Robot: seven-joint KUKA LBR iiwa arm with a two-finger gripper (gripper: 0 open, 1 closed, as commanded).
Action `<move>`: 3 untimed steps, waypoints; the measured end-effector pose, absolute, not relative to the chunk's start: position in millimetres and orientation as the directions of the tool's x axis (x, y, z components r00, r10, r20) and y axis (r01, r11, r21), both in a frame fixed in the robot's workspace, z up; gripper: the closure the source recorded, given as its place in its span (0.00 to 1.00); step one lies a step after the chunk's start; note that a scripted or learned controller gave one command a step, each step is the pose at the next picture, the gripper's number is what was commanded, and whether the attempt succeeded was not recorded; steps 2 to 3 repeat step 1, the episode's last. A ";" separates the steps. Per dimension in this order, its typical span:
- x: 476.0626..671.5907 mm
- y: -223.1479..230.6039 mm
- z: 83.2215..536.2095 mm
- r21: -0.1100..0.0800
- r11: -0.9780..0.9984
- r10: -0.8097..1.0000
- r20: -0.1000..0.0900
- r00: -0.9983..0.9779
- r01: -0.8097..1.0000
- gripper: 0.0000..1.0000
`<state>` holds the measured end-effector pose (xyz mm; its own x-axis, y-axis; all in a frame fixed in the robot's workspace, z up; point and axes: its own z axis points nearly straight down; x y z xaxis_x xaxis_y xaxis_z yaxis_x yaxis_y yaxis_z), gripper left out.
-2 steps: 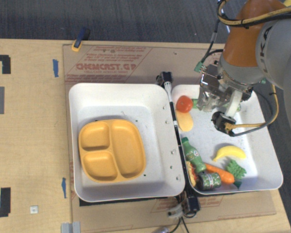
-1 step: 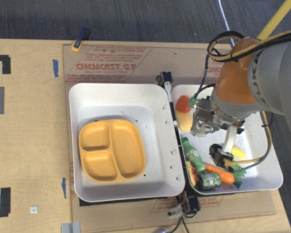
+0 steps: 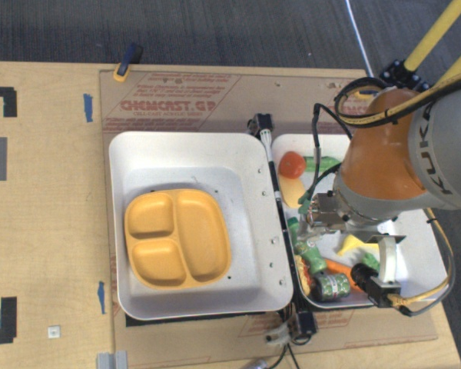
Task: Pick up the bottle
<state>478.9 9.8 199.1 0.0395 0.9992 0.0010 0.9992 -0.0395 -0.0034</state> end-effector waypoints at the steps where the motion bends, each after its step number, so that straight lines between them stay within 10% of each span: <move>1: 478.8 62.2 184.3 -0.003 0.177 0.984 0.001 -0.177 0.984 1.00; 3: 478.8 62.2 184.3 -0.003 0.177 0.984 0.001 -0.177 0.984 1.00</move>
